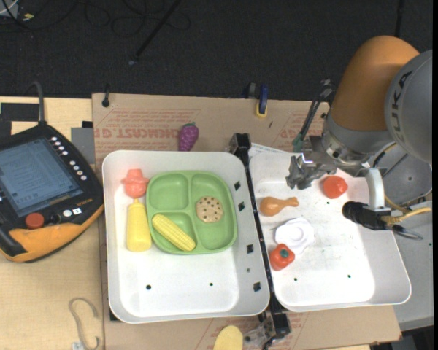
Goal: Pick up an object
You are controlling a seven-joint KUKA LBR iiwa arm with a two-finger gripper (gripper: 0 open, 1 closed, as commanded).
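Gripper (304, 172) over the right bin (394, 286); whether its fingers are released or clenched cannot be told.

Nothing is seen between the fingers. The gripper hangs above the bin's upper left area, near a chicken drumstick (277, 205) lying just below it on the bin floor. A red tomato (334, 187) lies to the right of the gripper, near the arm's wrist. Lower in the same bin, a white fried egg (295, 234) rests beside a red pepper with green stem (281, 257), the two touching or nearly so. The left bin (175, 297) holds a green divided plate (191, 214) carrying a corn cob (174, 232) and a cookie (209, 209); a yellow bottle (137, 226) and a pink item (134, 184) lie just left of the plate. A teach pendant (36, 188) sits on the bench, well apart to the left.
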